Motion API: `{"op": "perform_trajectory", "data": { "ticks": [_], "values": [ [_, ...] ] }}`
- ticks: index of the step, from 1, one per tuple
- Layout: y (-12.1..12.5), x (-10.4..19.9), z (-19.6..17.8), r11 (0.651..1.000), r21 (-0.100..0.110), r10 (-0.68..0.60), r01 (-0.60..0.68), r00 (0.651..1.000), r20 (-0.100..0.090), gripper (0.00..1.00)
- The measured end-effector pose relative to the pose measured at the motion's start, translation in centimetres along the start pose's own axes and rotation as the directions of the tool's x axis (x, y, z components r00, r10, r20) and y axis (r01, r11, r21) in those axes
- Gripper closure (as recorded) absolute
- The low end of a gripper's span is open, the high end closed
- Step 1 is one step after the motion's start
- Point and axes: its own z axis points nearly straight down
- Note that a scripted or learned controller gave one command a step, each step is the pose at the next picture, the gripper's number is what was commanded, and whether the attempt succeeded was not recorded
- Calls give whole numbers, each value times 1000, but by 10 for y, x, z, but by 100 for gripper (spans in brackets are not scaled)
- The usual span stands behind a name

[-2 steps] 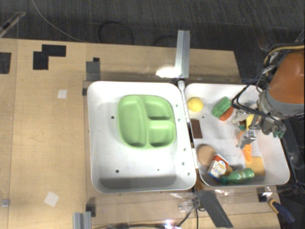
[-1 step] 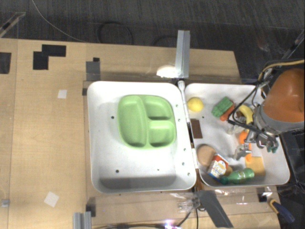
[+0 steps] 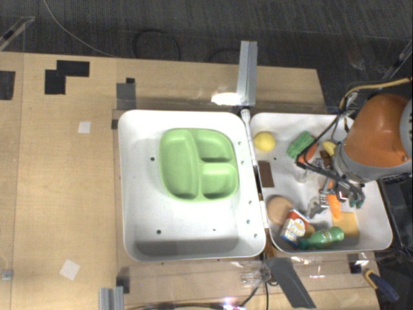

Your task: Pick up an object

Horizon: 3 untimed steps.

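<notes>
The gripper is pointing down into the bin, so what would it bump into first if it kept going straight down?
Probably the orange carrot-shaped toy lying right under the gripper in the right bin. Depth is hard to judge from above, so it may already be touching.

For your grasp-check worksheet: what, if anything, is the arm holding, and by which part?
Cannot be told: the end effector sits low over the orange carrot-like piece in the right bin, but any hold is unclear.

No legible text or labels anywhere
</notes>
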Motion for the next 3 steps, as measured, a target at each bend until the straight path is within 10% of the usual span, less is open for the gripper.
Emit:
{"op": "perform_trajectory", "data": {
  "ticks": [1, 2, 3],
  "values": [
    [3, 46, -2, 1000, 0, 18, -18, 1000, 3, 0],
    [41, 42, -2, 997, 0, 75, -75, 997, 5, 0],
    [26, -7, 0, 999, -2, -43, 43, 999, 1, 0]
  ]
}}
